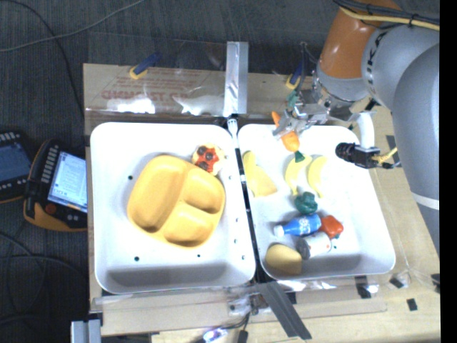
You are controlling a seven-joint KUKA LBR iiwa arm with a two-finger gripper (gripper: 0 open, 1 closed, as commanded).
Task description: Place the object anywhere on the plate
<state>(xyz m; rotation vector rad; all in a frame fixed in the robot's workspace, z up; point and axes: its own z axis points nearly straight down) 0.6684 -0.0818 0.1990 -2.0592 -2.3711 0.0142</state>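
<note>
Gripper (290, 125) hung over the far edge of the right bin (382, 252) with a small orange object (290, 141) at its fingertips.

The orange object, carrot-like with a green tip, sat between the two metal fingers, so the hand was closed narrowly on it, tip pointing down toward the bin floor. Well to the left of the gripper, across the divider, the yellow sectioned plate (176, 199) lay in the left bin (107, 263), with a small red and black toy (206, 157) at its far rim. Just below the gripper lay two pale yellow banana-shaped pieces (305, 172) and, slightly left, a yellow wedge (255, 175). Farther below sat a dark green piece (306, 203), a blue bottle (299, 226), a red piece (332, 226), a grey can (315, 246) and a tan potato-like lump (283, 258).
</note>
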